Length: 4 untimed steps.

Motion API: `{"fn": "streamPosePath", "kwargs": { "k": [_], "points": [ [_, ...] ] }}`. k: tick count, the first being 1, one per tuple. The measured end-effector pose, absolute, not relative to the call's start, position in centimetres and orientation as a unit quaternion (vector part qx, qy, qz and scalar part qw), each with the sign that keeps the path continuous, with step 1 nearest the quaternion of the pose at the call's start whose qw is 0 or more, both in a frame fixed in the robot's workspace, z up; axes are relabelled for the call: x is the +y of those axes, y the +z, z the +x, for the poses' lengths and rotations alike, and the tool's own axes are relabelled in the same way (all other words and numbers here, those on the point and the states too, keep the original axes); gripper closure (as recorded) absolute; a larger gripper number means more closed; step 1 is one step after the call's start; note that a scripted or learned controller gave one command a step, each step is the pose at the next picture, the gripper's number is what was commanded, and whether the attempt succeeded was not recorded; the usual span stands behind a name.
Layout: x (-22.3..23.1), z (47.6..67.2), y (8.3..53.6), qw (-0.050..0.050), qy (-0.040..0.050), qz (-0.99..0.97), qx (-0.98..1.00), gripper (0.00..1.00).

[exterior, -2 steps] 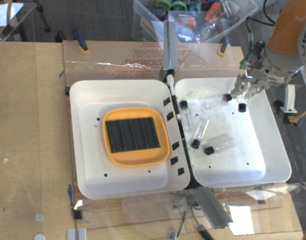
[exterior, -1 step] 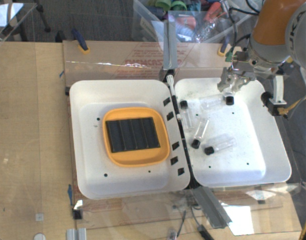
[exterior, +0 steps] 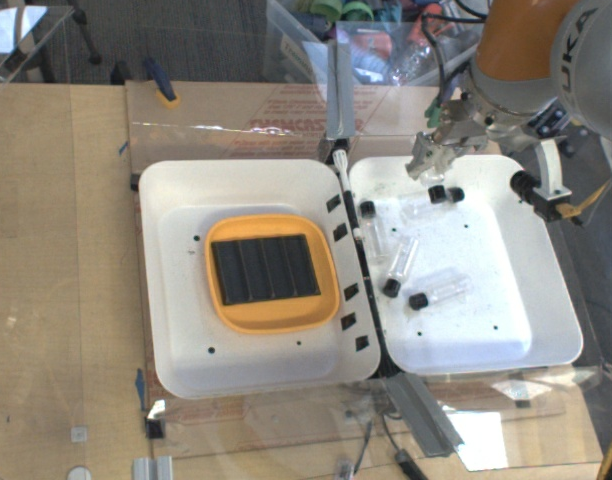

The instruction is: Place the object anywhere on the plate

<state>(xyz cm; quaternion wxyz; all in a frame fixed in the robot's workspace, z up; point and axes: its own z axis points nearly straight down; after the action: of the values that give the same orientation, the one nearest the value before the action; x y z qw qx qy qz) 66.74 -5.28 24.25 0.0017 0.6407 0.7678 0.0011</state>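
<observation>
Light is bright and even from above; the white bins (exterior: 466,338) look almost overexposed, shadows are soft, and details slightly blurred.

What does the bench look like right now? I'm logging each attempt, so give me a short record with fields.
left bin: holds the orange plate with a dark ribbed insert
right bin: several clear tubes with black caps, lying loose
gripper: above the right bin's far edge, near one capped tube
object on plate: none yet
behind bins: clear tub of colourful items
</observation>
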Motion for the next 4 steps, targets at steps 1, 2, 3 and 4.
{"fn": "streamPosePath", "kwargs": {
  "k": [1,2,3,4],
  "points": [
    [2.3,66.7,23.3,-0.001,-0.0002,0.573,0.82,1.0],
    [3.4,66.7,23.6,0.0,0.0005,0.513,0.858,1.0],
    [6.1,66.7,23.5,0.001,0.0008,0.434,0.901,1.0],
    [7.4,65.7,20.8,-0.001,0.0004,0.366,0.931,1.0]
  ]
}}
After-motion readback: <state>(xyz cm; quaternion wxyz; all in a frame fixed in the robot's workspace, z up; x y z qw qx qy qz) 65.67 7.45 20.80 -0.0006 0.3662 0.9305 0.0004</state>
